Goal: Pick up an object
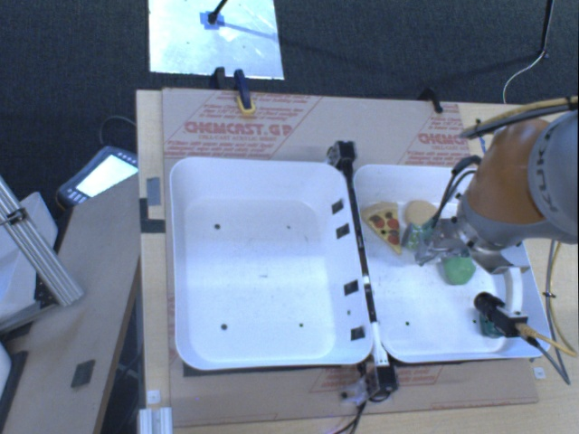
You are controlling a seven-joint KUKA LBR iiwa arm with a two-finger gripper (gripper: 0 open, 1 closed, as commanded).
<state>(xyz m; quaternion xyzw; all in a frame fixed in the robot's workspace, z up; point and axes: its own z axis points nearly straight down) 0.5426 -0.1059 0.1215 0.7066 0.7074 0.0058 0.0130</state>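
Smooth white plastic bins (262, 269) sit below; jaws (432, 245), state unclear, hover beside a wedge-shaped pizza slice (384, 222).

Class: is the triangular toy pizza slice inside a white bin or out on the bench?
Inside: the pizza slice lies on the right bin's floor.

Arm (520, 193): grey rounded housing, broad orange band above wrist, dark lettering on side. Black cables loop near the metallic pincer (432, 245).

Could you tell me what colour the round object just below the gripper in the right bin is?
The ball is green, seen in the camera view.
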